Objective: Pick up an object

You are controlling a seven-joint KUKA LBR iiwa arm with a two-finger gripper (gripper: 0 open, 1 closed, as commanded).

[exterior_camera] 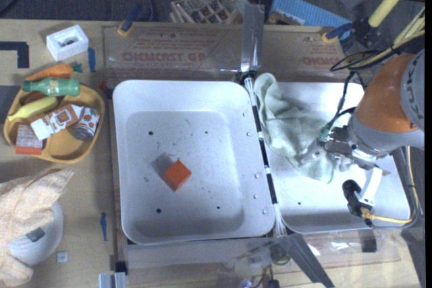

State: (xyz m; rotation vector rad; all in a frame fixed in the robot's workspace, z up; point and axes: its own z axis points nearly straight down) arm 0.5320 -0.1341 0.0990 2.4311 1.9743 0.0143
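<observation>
Plainly, the gripper (329,144) was low over the right edge of the pale green cloth (287,121), which lay crumpled in the far-left part of the right bin (317,206), its far corner riding up against the rim shared with the left bin (202,212). Whether the gripper was clenched or released could not be told, since the wrist hid its tip. The chief risk, as I judged it, was a pinch that caught only a loose fold: soft fabric could slide free on the lift, or the raised corner could drag on the shared rim and tug the cloth out. A descent pressed too deep might also scrape the bin floor. The orange block (178,175) lay well apart, near the middle of the left bin, with bare floor all round it and no wall close by, so it looked the easier grasp. The near half of the right bin was bare, leaving room to rise straight up, while its right wall stood close to the arm (391,104)
</observation>
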